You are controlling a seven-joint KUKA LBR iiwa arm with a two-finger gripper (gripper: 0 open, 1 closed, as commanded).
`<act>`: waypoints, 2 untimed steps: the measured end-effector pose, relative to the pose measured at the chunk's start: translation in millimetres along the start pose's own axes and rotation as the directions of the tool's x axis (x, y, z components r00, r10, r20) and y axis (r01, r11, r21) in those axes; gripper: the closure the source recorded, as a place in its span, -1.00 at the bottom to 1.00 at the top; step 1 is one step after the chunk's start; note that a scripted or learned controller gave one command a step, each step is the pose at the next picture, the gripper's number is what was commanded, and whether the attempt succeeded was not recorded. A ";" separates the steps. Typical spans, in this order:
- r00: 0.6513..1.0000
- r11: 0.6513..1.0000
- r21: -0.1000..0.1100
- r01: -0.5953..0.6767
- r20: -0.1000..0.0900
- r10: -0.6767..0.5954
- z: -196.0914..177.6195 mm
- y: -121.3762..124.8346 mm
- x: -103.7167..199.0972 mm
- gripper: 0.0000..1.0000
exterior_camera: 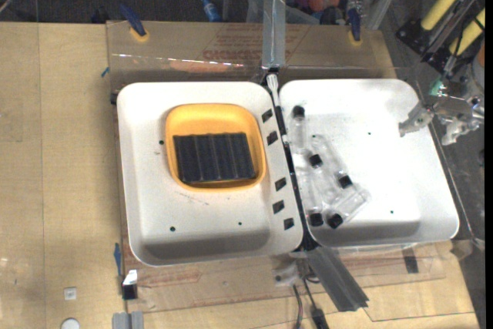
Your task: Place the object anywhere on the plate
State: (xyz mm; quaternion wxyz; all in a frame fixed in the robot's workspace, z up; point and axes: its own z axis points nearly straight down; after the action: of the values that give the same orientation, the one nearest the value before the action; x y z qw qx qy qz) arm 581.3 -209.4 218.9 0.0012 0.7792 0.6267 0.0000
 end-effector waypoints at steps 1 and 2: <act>0.986 0.986 0.000 0.167 -0.001 -0.167 -19.8 85.1 17.2 -1.00; 0.911 0.911 0.003 0.413 -0.003 -0.413 -12.0 85.2 14.5 -1.00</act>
State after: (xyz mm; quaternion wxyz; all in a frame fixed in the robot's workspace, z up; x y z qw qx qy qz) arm 667.6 -213.5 231.0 -0.0007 0.6292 0.7772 -0.0005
